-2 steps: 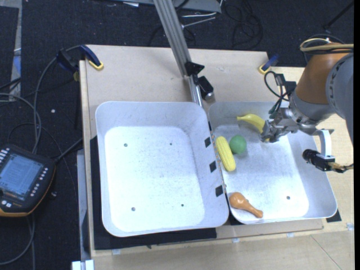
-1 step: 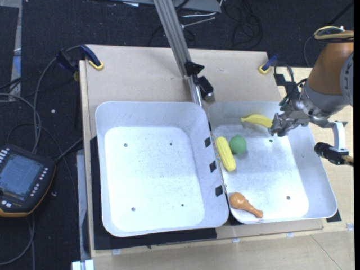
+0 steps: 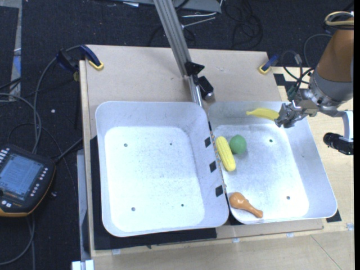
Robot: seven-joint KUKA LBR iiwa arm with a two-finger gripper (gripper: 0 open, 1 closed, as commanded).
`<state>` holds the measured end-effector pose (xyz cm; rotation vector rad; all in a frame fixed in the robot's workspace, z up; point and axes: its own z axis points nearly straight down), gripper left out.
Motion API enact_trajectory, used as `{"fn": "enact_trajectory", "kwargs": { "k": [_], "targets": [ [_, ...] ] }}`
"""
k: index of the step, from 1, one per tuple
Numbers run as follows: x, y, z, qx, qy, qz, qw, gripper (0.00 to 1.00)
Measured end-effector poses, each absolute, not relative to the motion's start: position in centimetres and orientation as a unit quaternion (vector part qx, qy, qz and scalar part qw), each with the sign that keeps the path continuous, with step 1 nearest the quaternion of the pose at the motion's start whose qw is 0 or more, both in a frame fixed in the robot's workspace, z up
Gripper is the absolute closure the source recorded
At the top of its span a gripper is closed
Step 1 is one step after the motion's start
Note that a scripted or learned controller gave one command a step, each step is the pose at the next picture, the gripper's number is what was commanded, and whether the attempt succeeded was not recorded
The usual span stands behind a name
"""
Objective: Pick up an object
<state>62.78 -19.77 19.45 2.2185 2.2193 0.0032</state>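
My gripper (image 3: 286, 118) hung over the right bin's (image 3: 292, 179) far edge beside the banana (image 3: 262, 113), with corn (image 3: 226, 153), a green ball (image 3: 238, 144) and an orange gourd (image 3: 245, 203) lying nearer.

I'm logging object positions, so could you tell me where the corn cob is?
The corn cob lies in the right bin, by its left wall, touching the green ball.
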Motion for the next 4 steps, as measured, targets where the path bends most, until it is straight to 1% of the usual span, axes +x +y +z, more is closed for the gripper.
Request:
{"fn": "enact_trajectory", "kwargs": {
  "k": [1, 2, 4],
  "targets": [
    [62.9, -19.8, 23.8, 0.707, 0.707, 0.0010, 0.002, 1.00],
    [60.4, -14.7, 23.2, 0.706, 0.708, 0.0001, -0.001, 1.00],
    [58.6, -5.0, 22.2, 0.705, 0.709, 0.0002, -0.001, 1.00]
  ]
}}
